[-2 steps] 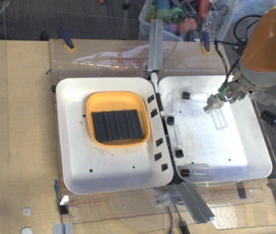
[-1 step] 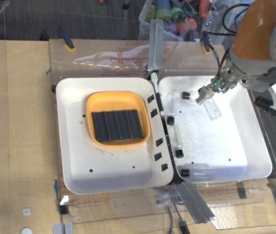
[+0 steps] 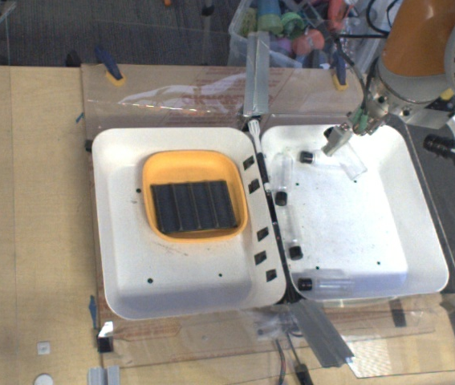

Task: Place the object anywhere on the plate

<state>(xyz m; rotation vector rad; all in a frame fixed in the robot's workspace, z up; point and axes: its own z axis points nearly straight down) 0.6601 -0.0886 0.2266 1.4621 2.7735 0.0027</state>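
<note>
An orange plate (image 3: pixel 153 169) with a raised rim rests in the left bin (image 3: pixel 115 271). A black ribbed rectangular object (image 3: pixel 193 207) lies flat on the plate and covers most of its floor. My gripper (image 3: pixel 340 140) hangs over the far part of the right bin (image 3: pixel 371 231), well to the right of the plate and apart from the object. I see nothing held in it. The grey arm with its orange band (image 3: pixel 429 14) comes in from the upper right.
A ridge with black clips (image 3: pixel 261 215) divides the two bins. Small dark bits (image 3: pixel 306 157) lie on the right bin's floor near that ridge. A tub of coloured toys (image 3: pixel 299 10) stands behind the bins. Bare wooden bench (image 3: pixel 26 215) stretches to the left.
</note>
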